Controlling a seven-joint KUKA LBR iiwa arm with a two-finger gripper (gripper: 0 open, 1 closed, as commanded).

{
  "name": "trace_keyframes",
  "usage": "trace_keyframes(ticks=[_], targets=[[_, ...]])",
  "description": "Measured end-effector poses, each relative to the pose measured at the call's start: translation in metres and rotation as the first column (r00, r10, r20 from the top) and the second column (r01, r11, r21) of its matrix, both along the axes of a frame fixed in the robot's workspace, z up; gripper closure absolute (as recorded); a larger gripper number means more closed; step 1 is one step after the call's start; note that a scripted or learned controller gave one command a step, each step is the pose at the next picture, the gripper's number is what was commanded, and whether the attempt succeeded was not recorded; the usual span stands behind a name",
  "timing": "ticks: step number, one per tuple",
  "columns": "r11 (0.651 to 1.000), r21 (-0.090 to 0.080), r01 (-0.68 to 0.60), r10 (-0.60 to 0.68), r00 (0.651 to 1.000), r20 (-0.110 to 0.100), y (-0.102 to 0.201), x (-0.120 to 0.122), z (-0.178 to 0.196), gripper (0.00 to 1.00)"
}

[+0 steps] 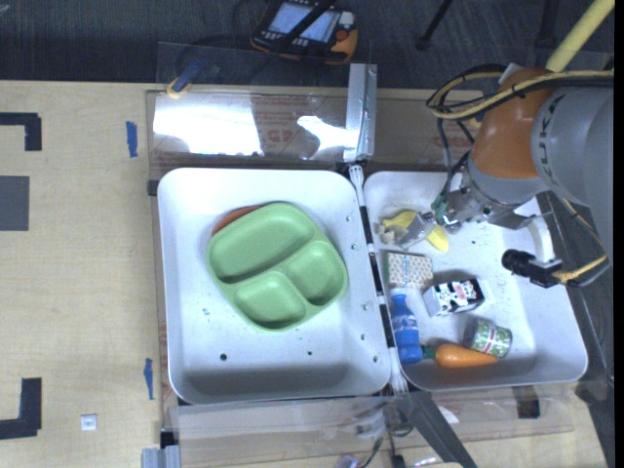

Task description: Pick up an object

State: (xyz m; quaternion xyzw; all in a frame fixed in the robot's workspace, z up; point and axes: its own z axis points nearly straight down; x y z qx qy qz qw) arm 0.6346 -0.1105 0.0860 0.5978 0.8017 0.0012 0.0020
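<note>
Two bins, one reach under way.
The end effector (436,217) (finger state impossible to tell) hovers by the yellow banana (398,224); next, descend and close.

Two white bins (185,359), one green divided plate (278,264), one carrot (464,356) (plus one blue bottle (404,325)).

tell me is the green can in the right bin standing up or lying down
Lying down. The green can rests on its side on the right bin's floor, its round end facing the camera, beside the carrot.
</note>
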Motion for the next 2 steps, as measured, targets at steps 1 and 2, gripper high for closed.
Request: trace_keyframes(ticks=[1,2], targets=[[1.000,0.000,0.001,-0.001,1.000,0.007,0.000,0.002,0.012,1.00],[1.000,0.000,0.029,-0.029,1.000,-0.002,0.069,0.015,0.110,1.00]])
